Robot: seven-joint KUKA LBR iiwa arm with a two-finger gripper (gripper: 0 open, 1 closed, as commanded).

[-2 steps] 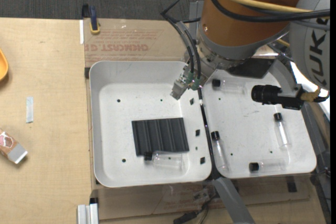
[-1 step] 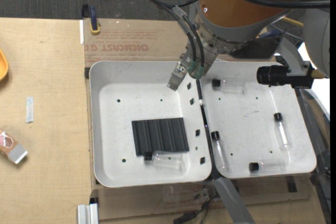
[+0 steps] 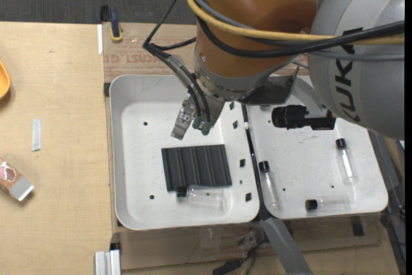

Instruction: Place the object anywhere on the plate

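Landmark: the black ribbed plate (image 3: 196,166), lying flat in the left bin (image 3: 135,158), toward that bin's near half.

- Gripper (image 3: 193,122): you see it hanging just beyond the plate's far edge, over its left half, tilted. The two fingers stand slightly parted with white bin floor showing between them. It holds nothing.
- Arm (image 3: 257,16): you see the grey body and orange band looming beyond and to the right of the plate, high over both bins.
- Task thing: a clear vial (image 3: 205,196) with a black cap lies on its side on the bin floor, along the plate's near edge. Its cap end is at the plate's near left corner. You cannot tell whether it touches the plate or lies a hair apart from it. It is not on the plate.
- Right bin (image 3: 302,164): this sits to the right of the plate. You see three more clear tubes in it. One (image 3: 267,185) lies closest to the plate, along the bin's left wall. One (image 3: 325,205) lies on the near side with a black cap. One (image 3: 346,158) lies farthest right.
- Bench (image 3: 58,203), left of the plate and outside the bins: look for a small pale strip (image 3: 36,135), a wrapped item (image 3: 14,181) and an orange thing (image 3: 3,82) cut by the frame edge, all well apart from the plate.
- A blue clamp (image 3: 113,22) stands far beyond the plate, at the bench's back edge.
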